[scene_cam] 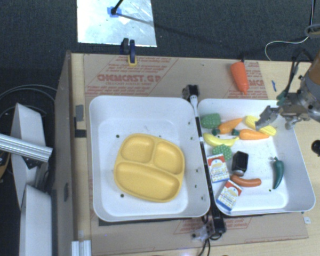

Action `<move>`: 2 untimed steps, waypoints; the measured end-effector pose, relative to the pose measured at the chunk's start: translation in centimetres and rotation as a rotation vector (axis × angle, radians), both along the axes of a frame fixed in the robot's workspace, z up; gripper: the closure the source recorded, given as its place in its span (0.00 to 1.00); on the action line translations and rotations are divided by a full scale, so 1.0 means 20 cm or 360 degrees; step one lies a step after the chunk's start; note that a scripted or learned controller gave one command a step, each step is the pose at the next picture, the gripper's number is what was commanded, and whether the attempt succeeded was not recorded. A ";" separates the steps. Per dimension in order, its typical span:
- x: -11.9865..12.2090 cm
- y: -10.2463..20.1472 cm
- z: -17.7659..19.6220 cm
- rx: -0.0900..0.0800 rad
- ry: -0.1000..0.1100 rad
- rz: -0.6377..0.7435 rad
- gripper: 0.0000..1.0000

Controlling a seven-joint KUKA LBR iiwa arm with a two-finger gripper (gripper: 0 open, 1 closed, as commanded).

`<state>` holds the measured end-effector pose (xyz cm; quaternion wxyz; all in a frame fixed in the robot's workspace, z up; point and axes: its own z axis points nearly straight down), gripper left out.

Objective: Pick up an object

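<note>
Your pincer (277, 117) hangs with fingers apart over the right bin (298, 196), just above the carrot (254, 135), banana (220, 140) and crowded toys.

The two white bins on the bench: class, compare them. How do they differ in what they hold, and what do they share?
The left bin holds one thing, a yellow divided plate; the right bin holds many small toy foods. The gripper hangs above the right bin's far edge, while the left bin has no arm over it. Both are shallow, white, and sit side by side.
</note>
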<state>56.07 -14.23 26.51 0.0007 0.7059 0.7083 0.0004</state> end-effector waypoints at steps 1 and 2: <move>-0.04 0.09 -0.75 0.0002 0.0008 -0.0003 0.00; -0.26 0.13 -0.90 -0.0017 -0.0013 -0.0013 0.00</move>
